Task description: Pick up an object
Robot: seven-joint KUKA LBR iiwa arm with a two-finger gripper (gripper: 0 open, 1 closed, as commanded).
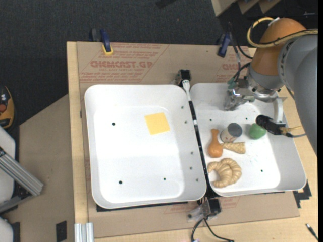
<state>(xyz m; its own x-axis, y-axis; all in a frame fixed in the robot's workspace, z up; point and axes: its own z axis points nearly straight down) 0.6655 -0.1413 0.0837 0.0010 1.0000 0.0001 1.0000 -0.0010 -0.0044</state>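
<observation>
2 white bins side by side on a brown board. Left bin [101,135]: 1 yellow square [157,123], flat, near the middle, a little toward the far right. Right bin [287,173]: 5 things, clustered in its left and middle part. Orange gourd [215,145] close to the divider, narrow end pointing away from the camera. Grey disc [234,130] just right of the gourd's neck. Green ball [257,131] right of the disc, apart from it. Tan cone [234,146] below the disc, touching or nearly touching the gourd's body. Tan ridged curl [226,172] nearest the camera, just below gourd and cone.

Arm [280,49] reaching in from the right, orange band above the wrist. Gripper [235,101] low over the far part of the right bin, above and apart from the disc and ball. Nothing seen between its tips. Fingers: too small and blurred, cannot tell if parted or closed.
</observation>
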